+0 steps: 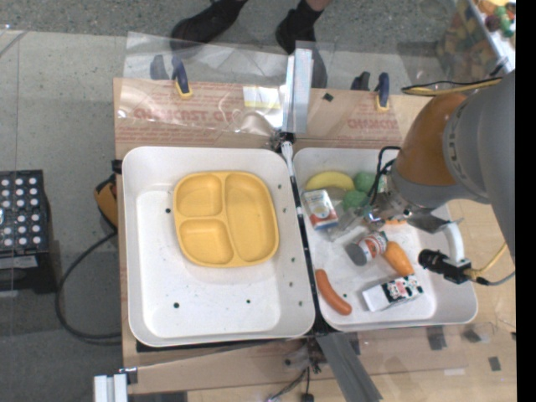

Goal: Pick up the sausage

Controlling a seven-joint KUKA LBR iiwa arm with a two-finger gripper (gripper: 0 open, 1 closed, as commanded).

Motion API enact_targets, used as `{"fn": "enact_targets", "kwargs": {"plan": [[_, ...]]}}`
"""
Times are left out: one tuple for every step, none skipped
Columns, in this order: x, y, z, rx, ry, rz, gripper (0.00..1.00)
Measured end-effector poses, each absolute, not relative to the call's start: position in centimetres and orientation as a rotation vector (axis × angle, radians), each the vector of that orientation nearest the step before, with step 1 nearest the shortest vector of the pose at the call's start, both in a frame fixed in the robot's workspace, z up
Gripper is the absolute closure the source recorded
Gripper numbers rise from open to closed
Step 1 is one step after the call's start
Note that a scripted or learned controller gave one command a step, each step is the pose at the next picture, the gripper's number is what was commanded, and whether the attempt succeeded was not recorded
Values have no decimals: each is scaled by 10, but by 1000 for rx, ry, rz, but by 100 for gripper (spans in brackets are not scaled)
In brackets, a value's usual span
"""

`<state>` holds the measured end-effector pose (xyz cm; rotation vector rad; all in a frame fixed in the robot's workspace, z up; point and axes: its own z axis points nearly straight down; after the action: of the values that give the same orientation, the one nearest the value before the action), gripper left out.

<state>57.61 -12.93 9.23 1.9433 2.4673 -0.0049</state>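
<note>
A: Where is the sausage (332, 292)?

B: In the right bin (452, 312), near its seven o'clock corner, lying free on the floor, apart from the gripper (371, 216).

A: And that gripper?

B: It hangs over the bin's middle, at one o'clock from the sausage. Whether it is spread or pinching, I cannot tell.

A: What lies around it?

B: A small can (367, 249) and a carrot (399, 258) just below it, a banana (329, 180) at eleven o'clock. The left bin (151, 308) carries a yellow divided plate (226, 218).
</note>
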Motion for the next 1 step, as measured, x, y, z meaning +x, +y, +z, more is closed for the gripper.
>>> {"fn": "enact_targets", "kwargs": {"plan": [[534,-71,192,1758,2602,-3,0]]}}
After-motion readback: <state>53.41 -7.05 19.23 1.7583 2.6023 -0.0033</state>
